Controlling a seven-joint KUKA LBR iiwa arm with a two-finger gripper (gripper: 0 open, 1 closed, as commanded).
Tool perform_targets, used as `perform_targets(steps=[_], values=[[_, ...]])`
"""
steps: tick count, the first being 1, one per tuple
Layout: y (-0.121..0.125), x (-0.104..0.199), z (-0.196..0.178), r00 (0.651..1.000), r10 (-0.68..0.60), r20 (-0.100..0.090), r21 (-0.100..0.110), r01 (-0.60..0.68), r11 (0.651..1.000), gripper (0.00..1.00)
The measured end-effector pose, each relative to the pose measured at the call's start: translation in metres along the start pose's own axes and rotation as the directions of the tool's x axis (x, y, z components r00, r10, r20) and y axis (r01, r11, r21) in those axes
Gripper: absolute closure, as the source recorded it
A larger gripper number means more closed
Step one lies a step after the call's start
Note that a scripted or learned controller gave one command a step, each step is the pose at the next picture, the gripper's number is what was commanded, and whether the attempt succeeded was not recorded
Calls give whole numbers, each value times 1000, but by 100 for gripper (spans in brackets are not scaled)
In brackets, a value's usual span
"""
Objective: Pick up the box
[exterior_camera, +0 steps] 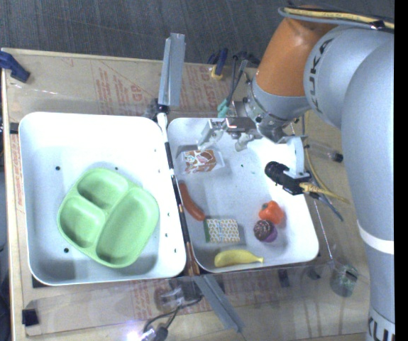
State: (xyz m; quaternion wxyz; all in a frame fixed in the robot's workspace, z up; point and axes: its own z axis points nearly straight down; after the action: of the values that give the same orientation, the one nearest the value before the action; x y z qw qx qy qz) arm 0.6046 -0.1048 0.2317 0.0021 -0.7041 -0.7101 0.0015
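The box (222,229) lies flat low in the right bin (299,251), between a red sausage (191,202) and a banana (238,258). The gripper (226,131) hangs at the bin's upper edge, fingers apart, clamping nothing.

End effector (226,132) above box (201,160)

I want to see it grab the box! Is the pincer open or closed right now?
Pincer: cannot be told from this view. It hangs over the right bin's far end, just above the box, with nothing seen held.
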Motion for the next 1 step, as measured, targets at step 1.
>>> perform_targets(steps=[1], values=[[-107, -25, 142, 1000, -27, 0, 1, 27, 1000, 0]])
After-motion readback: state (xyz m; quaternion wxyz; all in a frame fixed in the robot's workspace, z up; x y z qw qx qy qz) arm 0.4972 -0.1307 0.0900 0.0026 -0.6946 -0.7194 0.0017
